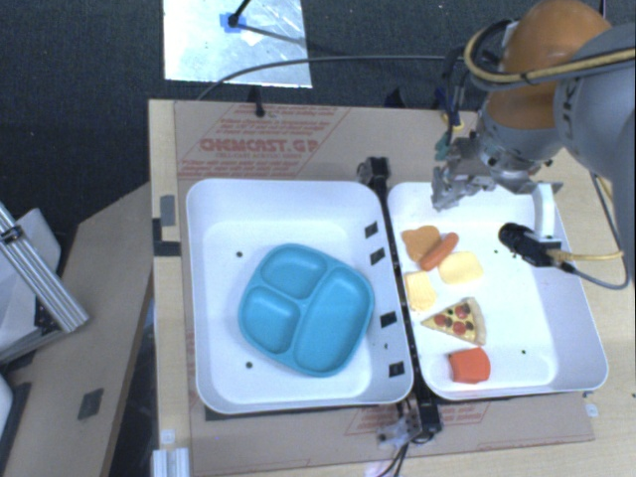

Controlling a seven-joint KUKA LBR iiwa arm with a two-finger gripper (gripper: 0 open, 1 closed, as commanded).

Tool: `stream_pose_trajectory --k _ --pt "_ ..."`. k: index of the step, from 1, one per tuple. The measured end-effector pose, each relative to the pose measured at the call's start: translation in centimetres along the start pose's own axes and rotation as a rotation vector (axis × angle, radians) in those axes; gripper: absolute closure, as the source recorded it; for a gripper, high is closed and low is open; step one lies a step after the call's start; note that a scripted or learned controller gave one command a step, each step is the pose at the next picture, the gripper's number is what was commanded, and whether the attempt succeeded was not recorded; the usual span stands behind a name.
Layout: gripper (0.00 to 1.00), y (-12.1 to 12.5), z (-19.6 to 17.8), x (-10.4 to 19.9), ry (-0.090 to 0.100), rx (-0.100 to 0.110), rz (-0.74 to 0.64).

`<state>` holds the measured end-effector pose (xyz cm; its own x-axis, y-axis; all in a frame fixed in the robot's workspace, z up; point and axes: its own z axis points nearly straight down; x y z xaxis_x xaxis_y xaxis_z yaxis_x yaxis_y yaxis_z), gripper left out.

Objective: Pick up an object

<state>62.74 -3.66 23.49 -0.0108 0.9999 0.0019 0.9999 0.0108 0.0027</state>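
The tool (452, 195) hangs over the far end of the right bin (576, 351), just beyond the cluster of toy food, with nothing between its tips. Seen from above and partly masked by the wrist, it is too blurred to say how wide it stands, so I cannot tell.

The pickable things lie in that right bin, near the divider. Nearest the tool is an orange lump (420, 238) touching a sausage (439, 251), which lies at a slant. Just beside the sausage sits a pale yellow block (460, 266), and below the lump another yellow piece (420, 290). Further toward the near edge is a pizza slice (457, 318), then a red-orange block (469, 366) standing apart from the rest. The left bin (214, 227) holds a blue divided plate (305, 308).

These look like play food: probably light, hard or slightly rubbery plastic, smooth and likely slippery, not fragile. The sausage seems the easiest take, gripped across its narrow middle, though the lump pressed against it leaves little room for a tip on that side. The red-orange block has free space all round and flat sides, so it may suit a square pinch better. The pizza slice lies flat and thin, offering little edge to catch. The plate is broad and shallow; only its rim would give purchase.
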Motion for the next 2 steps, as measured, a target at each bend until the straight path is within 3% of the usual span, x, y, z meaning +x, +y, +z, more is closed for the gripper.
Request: stream_pose_trajectory --k 2 --pt "1.00 2.4 1.3 12.0 0.001 0.000 -0.001"
